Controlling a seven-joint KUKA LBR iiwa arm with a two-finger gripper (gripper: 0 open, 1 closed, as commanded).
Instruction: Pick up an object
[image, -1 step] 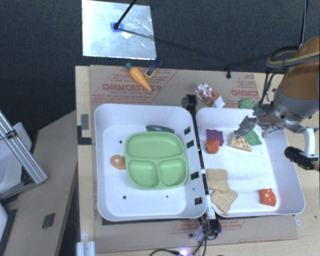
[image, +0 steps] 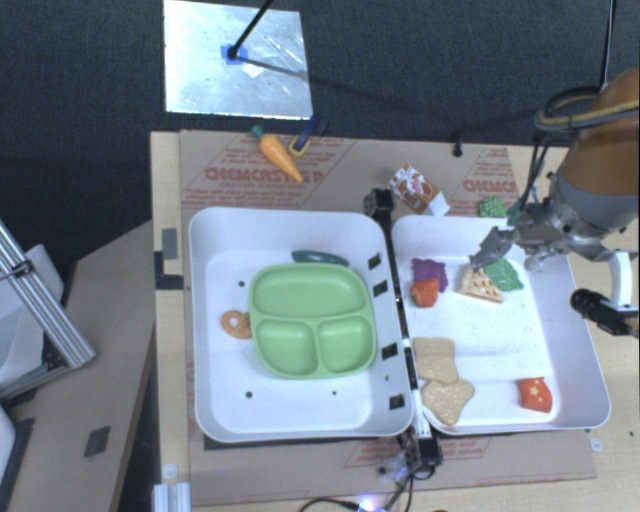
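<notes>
We see the claw (image: 492, 250) hanging low in the right bin (image: 570, 400), just above the yellow wedge (image: 482, 286) beside a green leaf piece (image: 506, 274); we cannot tell how its grip stands; nothing visibly held.

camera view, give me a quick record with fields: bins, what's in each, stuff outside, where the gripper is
left bin: green divided plate; orange ring beside the plate's left edge
right bin: purple piece, red-orange piece, pizza-like wedge, green leaf, two tan slices, red block
outside bins: toy carrot and small printed box on the cardboard beyond the bins
gripper: over the right bin's far side, just above the wedge and leaf; nothing seen between its fingers
</notes>
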